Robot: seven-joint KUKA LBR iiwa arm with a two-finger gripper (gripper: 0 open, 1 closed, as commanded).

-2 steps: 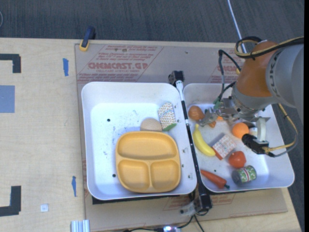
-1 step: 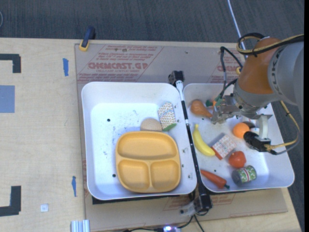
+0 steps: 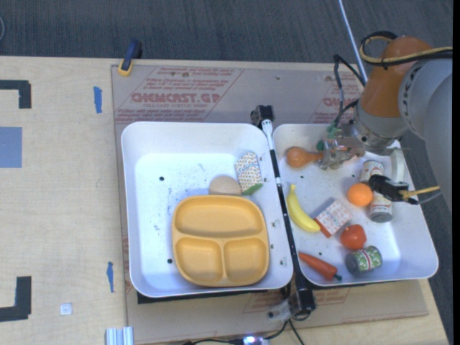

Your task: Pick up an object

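Note:
My gripper (image 3: 336, 154) is low over the far end of the right bin (image 3: 420, 254). It sits right beside the thin end of an orange-brown drumstick-shaped toy (image 3: 296, 157), which lies just to its left. In the same bin lie a banana (image 3: 302, 210), a carrot (image 3: 317, 265), a tomato (image 3: 353, 236), an orange (image 3: 359, 194), a small red-and-white box (image 3: 334, 216), a green can (image 3: 365, 259) and a white can (image 3: 379, 207). The wrist hides whatever lies directly under the gripper.
The left bin (image 3: 144, 192) holds a yellow divided plate (image 3: 219, 246), a beige round object (image 3: 225, 186) and a patterned pouch (image 3: 248, 169). A black clamp (image 3: 263, 113) sits at the far end of the wall between the two bins. Cables hang off the arm over the right bin's right side.

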